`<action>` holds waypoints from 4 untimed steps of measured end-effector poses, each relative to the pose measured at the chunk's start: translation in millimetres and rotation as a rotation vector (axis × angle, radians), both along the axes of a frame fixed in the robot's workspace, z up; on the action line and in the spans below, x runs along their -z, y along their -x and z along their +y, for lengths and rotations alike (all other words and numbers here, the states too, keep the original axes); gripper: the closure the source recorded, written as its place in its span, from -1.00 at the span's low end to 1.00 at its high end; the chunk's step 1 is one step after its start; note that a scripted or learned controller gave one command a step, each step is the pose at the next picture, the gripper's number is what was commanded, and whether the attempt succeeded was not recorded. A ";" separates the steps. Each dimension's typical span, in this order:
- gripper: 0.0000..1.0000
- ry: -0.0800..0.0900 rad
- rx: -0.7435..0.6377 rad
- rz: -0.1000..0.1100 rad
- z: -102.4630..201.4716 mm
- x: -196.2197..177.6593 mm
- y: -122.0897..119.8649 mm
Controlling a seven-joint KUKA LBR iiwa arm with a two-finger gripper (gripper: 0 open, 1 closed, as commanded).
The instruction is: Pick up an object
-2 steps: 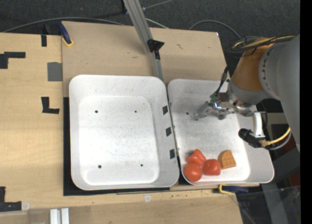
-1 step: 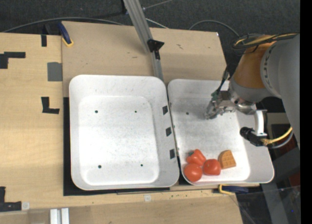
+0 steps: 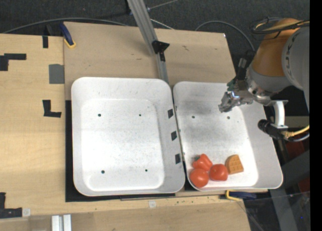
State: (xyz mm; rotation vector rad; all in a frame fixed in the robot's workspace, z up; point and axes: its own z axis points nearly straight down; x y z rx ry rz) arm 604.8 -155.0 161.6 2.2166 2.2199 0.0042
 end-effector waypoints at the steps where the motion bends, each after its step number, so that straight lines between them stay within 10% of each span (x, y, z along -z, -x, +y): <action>1: 1.00 0.000 0.000 0.001 2.3 -45.9 -8.4; 2: 1.00 -0.001 0.000 0.002 2.7 -85.4 -9.2; 4: 1.00 -0.003 -0.004 0.009 111.3 -82.0 32.4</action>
